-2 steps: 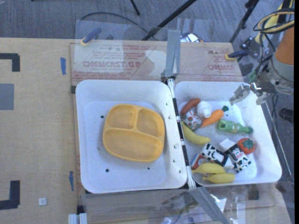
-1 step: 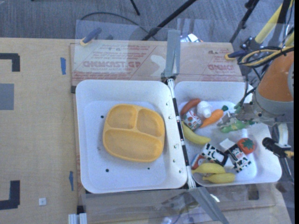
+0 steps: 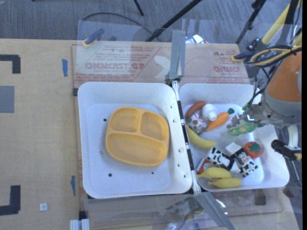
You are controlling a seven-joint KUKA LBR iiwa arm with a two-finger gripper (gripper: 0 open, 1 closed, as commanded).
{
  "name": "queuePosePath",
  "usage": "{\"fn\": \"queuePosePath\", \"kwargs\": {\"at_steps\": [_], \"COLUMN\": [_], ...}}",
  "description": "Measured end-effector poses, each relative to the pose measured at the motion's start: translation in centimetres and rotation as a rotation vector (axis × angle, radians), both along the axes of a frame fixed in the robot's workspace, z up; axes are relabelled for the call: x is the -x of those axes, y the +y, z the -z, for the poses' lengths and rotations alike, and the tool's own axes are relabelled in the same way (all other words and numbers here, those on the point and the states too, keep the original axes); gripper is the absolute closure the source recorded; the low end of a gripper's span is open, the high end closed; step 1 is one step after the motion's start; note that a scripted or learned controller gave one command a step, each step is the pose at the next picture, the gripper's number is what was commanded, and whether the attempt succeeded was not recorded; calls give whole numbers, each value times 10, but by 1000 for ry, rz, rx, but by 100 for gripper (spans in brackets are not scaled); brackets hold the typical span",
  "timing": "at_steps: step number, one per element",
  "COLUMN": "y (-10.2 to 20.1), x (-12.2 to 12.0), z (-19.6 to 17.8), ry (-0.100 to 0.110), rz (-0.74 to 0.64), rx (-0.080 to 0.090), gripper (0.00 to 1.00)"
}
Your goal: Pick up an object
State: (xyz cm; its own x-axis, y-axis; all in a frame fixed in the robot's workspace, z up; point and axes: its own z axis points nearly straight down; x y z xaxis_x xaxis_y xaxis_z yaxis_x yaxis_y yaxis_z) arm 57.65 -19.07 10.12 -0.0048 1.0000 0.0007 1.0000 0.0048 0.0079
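Our pincer (image 3: 243, 120) hovers over the right bin (image 3: 280, 174); whether it is spread we cannot tell. The carrot (image 3: 218, 120) lies just beside it: light, stiff, likely slick plastic, best pinched across its thick middle.

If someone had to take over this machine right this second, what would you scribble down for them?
Gripper: over the right bin, near its right side, just right of the carrot. Whether the jaws are open or shut cannot be told, and nothing is seen held.

Right bin contents: carrot, sausage, banana, strawberry, black-and-white cow toy and two more bananas at the near edge.

Left bin: holds a yellow divided plate.

Done: arm is in position over the toys.
Left: grasp one object and lift it.
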Motion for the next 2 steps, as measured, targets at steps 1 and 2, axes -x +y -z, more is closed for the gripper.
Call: {"fn": "queuePosePath", "kwargs": {"at_steps": [1, 2], "y": [50, 64], "x": [-6, -32], "z": [-115, -171], "ry": [12, 10], "rz": [85, -31], "rx": [1, 3], "gripper": [100, 100]}}
